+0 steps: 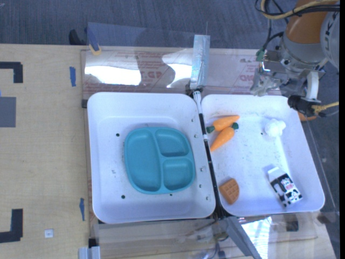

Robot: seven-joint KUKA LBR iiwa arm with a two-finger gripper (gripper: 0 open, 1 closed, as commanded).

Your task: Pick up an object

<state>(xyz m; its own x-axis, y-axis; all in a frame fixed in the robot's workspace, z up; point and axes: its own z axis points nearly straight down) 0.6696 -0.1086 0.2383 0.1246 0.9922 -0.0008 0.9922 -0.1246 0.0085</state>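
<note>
Carrots lie in right bin, at its near-left corner beside divider; no object lifted yet. Gripper hovers over right bin's far rim; you cannot tell whether it's open or closed. Your risks: descent there clips rim; round carrots roll from grip. Right bin also holds white ball, waffle, black-and-white toy. Left of right bin, second bin holds teal divided plate.
</note>
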